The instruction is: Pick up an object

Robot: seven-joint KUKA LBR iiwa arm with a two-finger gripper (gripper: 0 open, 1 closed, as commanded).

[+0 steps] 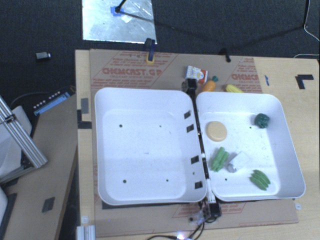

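Within the right bin [280,134] lie a tan disc [217,131], green pods [219,159] — fingers' state: cannot tell.

Four objects [217,131] in right bin [285,134]

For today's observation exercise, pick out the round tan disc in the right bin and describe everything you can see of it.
The round tan disc is a flat, pale beige circle, cookie-like, with a smooth matte face and a slightly darker edge. It looks like plastic toy food, though the material is not certain. It lies flat on the floor of the right bin, in the left half near the divider between the bins. Nothing touches it; the green pod-shaped piece lies below it, apart.
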